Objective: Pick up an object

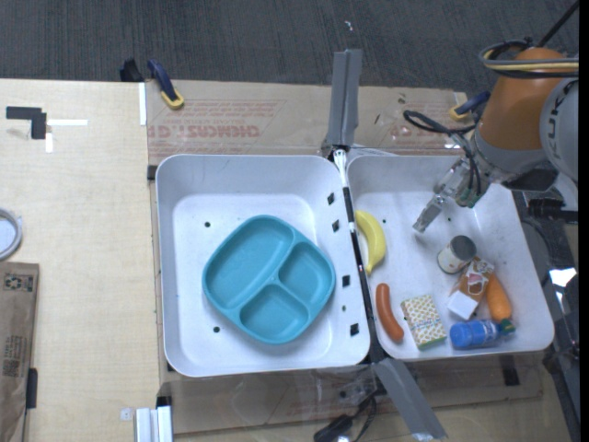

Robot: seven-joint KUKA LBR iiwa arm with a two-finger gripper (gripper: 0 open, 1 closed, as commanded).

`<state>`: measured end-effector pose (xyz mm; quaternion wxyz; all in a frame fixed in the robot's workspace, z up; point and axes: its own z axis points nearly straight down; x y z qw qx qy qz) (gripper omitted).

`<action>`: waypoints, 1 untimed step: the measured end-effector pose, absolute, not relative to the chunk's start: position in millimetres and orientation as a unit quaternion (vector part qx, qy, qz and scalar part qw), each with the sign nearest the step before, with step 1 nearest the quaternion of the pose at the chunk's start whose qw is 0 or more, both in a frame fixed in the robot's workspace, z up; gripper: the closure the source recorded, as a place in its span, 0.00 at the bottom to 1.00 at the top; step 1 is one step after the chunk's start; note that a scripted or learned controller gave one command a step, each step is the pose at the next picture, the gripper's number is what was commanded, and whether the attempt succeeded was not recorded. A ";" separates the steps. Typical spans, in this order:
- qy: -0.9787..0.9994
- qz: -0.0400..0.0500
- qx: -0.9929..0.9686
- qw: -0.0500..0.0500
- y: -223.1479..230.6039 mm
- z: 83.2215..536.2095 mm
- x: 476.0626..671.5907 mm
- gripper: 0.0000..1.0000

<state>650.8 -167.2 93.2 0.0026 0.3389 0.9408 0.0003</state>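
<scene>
My gripper (440, 206) hangs over the back of the right bin (523, 238), below the orange wrist band, and nothing shows in it. The nearest object is a small round can (456, 253), just below and to its right. A yellow banana (371, 239) lies to its left, along the bin's left wall. A red sausage (388, 312), a patterned small box (423, 320), a blue bottle (477, 333), an orange carrot (498, 298) and a small orange-and-white packet (471, 284) lie toward the front.
The left bin (184, 247) holds a blue divided plate (269, 279). A grey post (345, 99) stands behind the wall between the bins. Cables (433, 122) run behind the right bin, beside the arm.
</scene>
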 end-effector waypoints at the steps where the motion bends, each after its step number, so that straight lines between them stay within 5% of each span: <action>1: 0.969 0.000 0.248 0.002 -140.3 93.2 613.3 0.00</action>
